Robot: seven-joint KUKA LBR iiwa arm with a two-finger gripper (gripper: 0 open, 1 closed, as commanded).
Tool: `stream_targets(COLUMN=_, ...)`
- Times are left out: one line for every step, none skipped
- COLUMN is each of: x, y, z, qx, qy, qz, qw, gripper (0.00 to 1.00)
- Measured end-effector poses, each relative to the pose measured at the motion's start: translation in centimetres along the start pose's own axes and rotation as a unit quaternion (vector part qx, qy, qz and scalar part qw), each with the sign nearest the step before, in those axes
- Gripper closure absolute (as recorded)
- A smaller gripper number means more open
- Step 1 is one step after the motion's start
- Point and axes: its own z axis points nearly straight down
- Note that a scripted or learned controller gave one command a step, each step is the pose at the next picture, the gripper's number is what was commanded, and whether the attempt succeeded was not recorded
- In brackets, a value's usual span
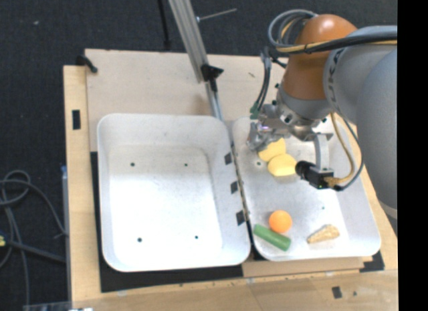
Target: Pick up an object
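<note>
Right bin (358,236), near edge: green stick (271,237) beside the divide; orange ball (280,221) just behind it; tan wedge (324,234) to their right. Mid-bin: two yellow pieces (279,160), touching. Gripper (262,132) low at the farther piece's left edge; jaws hidden beneath the wrist, cannot tell their state. Left bin (114,169) alongside.

Robotics lab, test-cell type. Indicated by: plywood worktop (154,82) set over dark carpet; two shallow white bins (167,189) laid side by side; aluminium extrusion mast (187,22) clamped at the rear; loose cables (20,196) on the floor; grey industrial arm (361,69) with orange band.
</note>
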Motion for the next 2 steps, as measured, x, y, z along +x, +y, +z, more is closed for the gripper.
stream_targets(x=5.8, y=1.3, z=-0.2, qx=0.000, qy=0.001, qz=0.000, qw=1.0000, gripper=1.00)
stream_targets(x=10.8, y=3.2, z=-2.6, qx=-0.001, qy=0.001, qz=0.000, qw=1.0000, gripper=1.00)
